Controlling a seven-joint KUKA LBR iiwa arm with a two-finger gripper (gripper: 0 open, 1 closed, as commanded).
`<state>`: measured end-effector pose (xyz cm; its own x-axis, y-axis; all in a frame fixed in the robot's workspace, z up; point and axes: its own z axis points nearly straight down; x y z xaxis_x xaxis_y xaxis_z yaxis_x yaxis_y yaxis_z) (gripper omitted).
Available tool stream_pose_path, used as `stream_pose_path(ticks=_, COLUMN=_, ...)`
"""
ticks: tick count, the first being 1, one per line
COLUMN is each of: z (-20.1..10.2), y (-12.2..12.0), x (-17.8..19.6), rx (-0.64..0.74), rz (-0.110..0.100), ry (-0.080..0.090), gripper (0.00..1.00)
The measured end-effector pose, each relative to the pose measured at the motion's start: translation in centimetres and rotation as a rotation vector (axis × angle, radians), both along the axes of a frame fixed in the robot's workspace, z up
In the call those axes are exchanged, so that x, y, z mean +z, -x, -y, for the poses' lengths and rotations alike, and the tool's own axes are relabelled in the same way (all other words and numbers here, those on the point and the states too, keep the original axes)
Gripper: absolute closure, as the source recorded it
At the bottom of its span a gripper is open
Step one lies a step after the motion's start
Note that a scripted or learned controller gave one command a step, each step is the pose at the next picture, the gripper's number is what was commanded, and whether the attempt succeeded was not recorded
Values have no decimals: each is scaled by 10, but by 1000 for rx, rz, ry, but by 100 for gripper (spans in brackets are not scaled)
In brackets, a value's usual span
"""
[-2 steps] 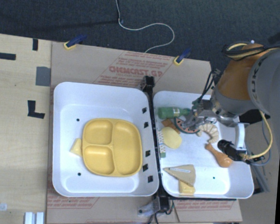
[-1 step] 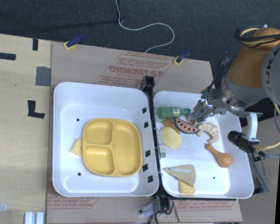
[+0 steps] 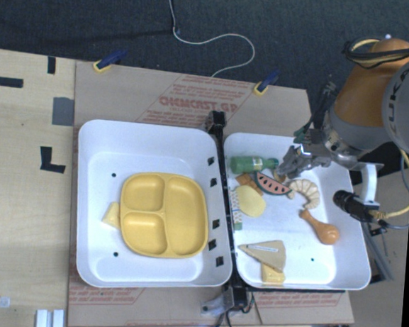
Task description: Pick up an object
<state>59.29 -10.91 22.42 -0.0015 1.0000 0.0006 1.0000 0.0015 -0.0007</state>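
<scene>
Bins: we see two shallow white bins side by side on a cardboard sheet (image 3: 196, 98), the left bin (image 3: 96, 142) and the right bin (image 3: 348, 268), with black clips along the seam between them.
Left bin: a yellow divided plate (image 3: 164, 214) lies in the middle, three compartments, flat; a pale yellow wedge (image 3: 111, 215) peeks out from under its left edge.
Right bin: this one holds the loose toy food we could pick from.
Bottle: a green bottle (image 3: 253, 163) lies on its side near the bin's top left, its pale cap end pointing right.
Watermelon slice: a red slice with dark seeds (image 3: 274, 184) lies just below the bottle, directly under the gripper.
Shrimp: a pale curled shrimp (image 3: 307, 190) sits just right of the slice.
Drumstick: a brown drumstick (image 3: 320, 228) lies lower right, well apart from the bottle.
Yellow lump: a rounded yellow piece (image 3: 251, 201) rests near the bin's left wall, with a small orange piece touching its top.
Sandwich wedge: a tan triangle (image 3: 264, 251) lies near the front, with a small yellow block (image 3: 274, 275) just below it.
Arm: the grey and orange arm (image 3: 371, 92) comes in from the right and reaches over the right bin's upper part.
Gripper: the gripper (image 3: 289, 167) hangs low between the bottle's cap and the shrimp, above the slice; we cannot tell whether it touches anything, and nothing is seen lifted.
Fingers: we cannot tell their state from this angle.
Cable: a white cable (image 3: 215, 39) loops across the dark floor behind the bench.
</scene>
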Motion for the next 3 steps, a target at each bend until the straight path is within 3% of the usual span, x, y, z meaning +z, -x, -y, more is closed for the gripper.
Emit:
stream_pose_path(ticks=1, z=-45, y=22, x=9, rx=4, rz=-2, ry=-1, gripper=100)
stream_pose_path(ticks=3, z=-141, y=73, x=-9, rx=4, rz=-4, ry=-1, gripper=100)
